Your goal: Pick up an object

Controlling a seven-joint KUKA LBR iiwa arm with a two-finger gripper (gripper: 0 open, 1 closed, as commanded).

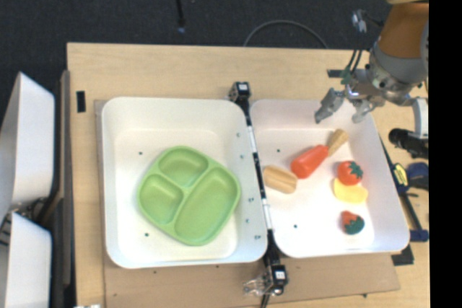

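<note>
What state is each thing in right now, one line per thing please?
Two-finger gripper: open, holding nothing, above the right white bin's far edge.
Green three-compartment plastic plate: flat in the left white bin.
Orange toy carrot: lying on its side.
Tan bread roll: lying flat.
Red toy tomato: touching the yellow piece.
Red strawberry toy: lying apart.
</note>
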